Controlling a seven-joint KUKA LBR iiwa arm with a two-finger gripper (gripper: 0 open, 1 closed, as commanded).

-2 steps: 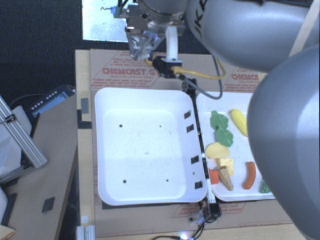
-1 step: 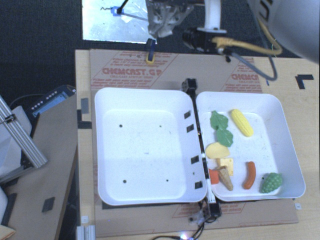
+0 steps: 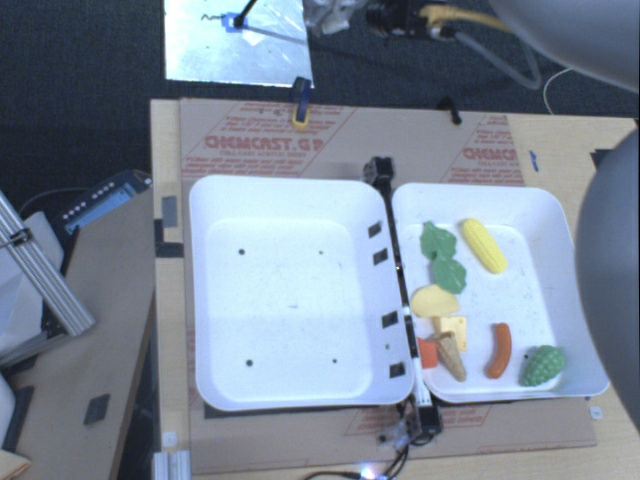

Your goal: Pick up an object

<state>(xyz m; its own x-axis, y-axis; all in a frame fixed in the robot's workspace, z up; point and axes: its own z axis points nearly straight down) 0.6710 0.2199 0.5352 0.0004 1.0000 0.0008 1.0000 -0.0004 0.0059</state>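
Gripper [image 3: 335,3] at far edge, high above bench, blurred; cannot tell its opening or any hold. Right bin [image 3: 560,218] holds toy food: corn cob [image 3: 483,245] far, green leaves [image 3: 441,256] left of it, sausage [image 3: 499,350] near, green grapes [image 3: 541,365] at near right corner. Left bin [image 3: 290,193] beside it.

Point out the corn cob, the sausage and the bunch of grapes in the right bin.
corn cob [image 3: 483,245]: camera view, middle of the yellow cob.
sausage [image 3: 499,350]: camera view, middle of its red length.
bunch of grapes [image 3: 541,365]: camera view, centre of the green cluster.
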